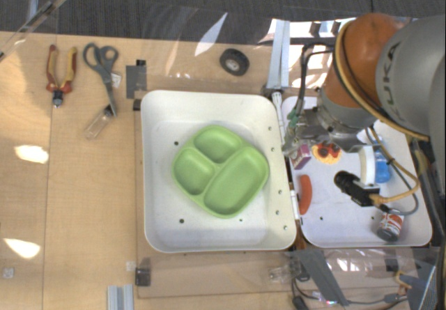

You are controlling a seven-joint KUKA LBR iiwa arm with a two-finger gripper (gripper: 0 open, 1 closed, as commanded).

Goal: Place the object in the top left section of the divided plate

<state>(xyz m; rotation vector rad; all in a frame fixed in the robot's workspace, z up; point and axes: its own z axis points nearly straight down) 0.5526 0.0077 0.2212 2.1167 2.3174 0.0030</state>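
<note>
Camera view: gripper (301, 143), finger state indeterminable, poised over right bin (327, 221) items for pickup; green divided plate (221, 171) awaits in left bin (157, 162).

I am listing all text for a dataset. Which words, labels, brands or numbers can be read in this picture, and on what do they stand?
"KUKA", partly visible, reading sideways on the grey arm.
Label on the can in the right bin: too small to read.
Print on the purple box: too blurred to read.
</note>
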